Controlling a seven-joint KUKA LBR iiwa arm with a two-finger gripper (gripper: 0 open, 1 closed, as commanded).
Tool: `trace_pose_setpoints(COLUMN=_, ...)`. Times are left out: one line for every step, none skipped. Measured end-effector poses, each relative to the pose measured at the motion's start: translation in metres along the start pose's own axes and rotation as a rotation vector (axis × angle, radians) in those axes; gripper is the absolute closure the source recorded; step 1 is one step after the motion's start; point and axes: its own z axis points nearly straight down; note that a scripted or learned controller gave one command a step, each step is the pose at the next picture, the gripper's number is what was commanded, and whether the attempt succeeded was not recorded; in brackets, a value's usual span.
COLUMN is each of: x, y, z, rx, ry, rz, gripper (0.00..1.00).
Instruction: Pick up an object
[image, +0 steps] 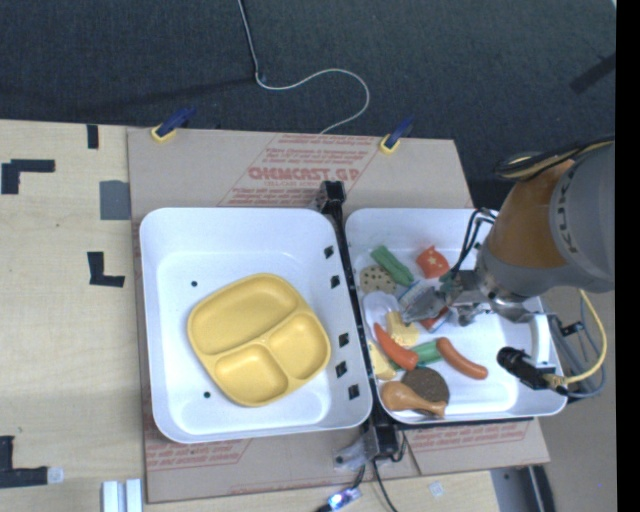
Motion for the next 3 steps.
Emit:
trace_pose_setpoints(x=0.001, y=0.005, z=0.011, rx=-0.015, ry=0.001, rz=-0.001, gripper=0.0)
trace_pose_setpoints(x=0.001, y=0.003, z=0.005, rx=-0.009, ry=0.001, rz=-0.003, gripper=1.0)
trace_pose_setpoints(x=-0.01, y=0.004, z=-0.045, rx=-0.005, ry=-0.001, rz=-0.001, gripper=1.0)
